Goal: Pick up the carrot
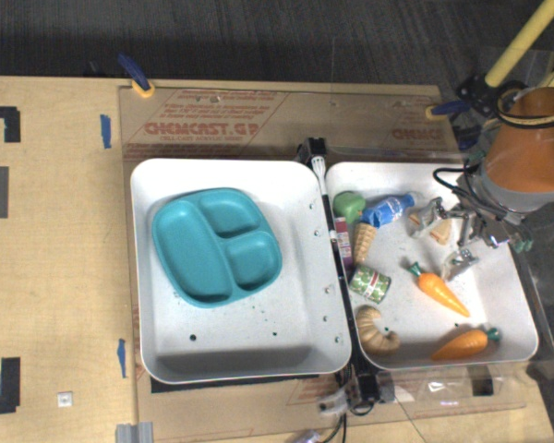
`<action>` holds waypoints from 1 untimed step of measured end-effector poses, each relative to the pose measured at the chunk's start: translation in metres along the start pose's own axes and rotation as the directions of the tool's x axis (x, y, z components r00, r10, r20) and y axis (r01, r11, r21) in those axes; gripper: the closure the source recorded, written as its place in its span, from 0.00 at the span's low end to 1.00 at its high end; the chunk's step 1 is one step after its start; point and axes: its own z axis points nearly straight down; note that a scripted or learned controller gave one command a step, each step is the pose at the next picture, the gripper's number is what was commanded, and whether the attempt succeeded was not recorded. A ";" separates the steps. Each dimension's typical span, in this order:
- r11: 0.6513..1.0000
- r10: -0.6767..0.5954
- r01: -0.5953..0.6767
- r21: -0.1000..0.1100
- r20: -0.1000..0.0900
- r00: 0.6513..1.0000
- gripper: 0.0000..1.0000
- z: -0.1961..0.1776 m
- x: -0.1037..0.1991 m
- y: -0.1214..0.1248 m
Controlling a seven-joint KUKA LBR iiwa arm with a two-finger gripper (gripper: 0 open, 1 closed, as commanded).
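Two carrots (pixel 440 290) (pixel 462 342) loose in right bin (pixel 526 312), end effector (pixel 462 238) poised above nearer one, grip state impossible to tell.

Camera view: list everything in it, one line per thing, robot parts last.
bins: 2, white, side by side on the bench
tray: 1, teal, three compartments, in the left bin
carrots: 2, orange, right bin, one mid-bin, one near the front edge
green toy: 1, green, right bin, back left
can: 1, blue, beside the green toy
small can: 1, green and white, right bin, left side
croissant: 1, tan, right bin, front left
clamps: 2, blue and yellow, back edge
gripper: 1, grey metal, above the right bin
arm: 1, orange band, from the right
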 end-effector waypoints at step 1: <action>0.999 0.049 -0.049 0.000 -0.003 0.999 0.00 -0.002 0.044 0.045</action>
